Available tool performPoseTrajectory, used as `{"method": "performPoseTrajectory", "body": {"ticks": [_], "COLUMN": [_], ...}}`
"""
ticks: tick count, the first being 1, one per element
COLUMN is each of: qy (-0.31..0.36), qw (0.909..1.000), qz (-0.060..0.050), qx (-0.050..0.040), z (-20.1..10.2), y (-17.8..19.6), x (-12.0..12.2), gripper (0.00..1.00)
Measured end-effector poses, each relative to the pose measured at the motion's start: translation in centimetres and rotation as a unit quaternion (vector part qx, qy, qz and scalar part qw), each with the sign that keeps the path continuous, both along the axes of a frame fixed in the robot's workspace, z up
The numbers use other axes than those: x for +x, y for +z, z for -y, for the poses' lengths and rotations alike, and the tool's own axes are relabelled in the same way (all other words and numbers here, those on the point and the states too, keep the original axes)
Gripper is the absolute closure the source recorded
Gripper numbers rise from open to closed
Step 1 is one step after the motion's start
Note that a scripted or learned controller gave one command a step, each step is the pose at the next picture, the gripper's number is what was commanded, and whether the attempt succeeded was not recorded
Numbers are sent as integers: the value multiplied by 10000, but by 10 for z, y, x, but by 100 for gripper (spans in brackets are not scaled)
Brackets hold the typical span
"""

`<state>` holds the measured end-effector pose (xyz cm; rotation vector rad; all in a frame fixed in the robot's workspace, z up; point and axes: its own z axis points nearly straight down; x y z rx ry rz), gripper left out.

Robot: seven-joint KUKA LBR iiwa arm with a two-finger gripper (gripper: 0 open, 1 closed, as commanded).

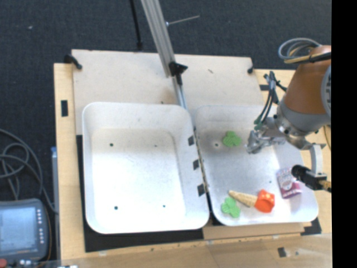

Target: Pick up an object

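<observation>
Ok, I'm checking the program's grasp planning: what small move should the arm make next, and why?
Probably a short shift toward the left bin, then down. The pincer hangs over the right bin with nothing visibly between its tips, and the nearest object, a green piece, lies just beside it. The other items sit farther off, along the bin's near edge.

Light: bright, even, from overhead
Glare: two shallow white plastic bins (139, 166) nearly washed out
Shadows: faint, soft under the grey-and-orange arm (304, 102)
Sharpness: mildly soft and grainy throughout; small objects lack detail
</observation>
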<state>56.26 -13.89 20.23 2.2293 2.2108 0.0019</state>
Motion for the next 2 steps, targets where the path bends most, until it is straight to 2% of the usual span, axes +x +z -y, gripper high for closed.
{"method": "performPoseTrajectory", "body": {"ticks": [1, 2], "qy": [72, 83], "qw": [10000, 10000], "qz": [-5, 1], "qx": [8, 14], "z": [-45, -105], "y": [0, 4], "x": [1, 7], "gripper": [100, 100]}}
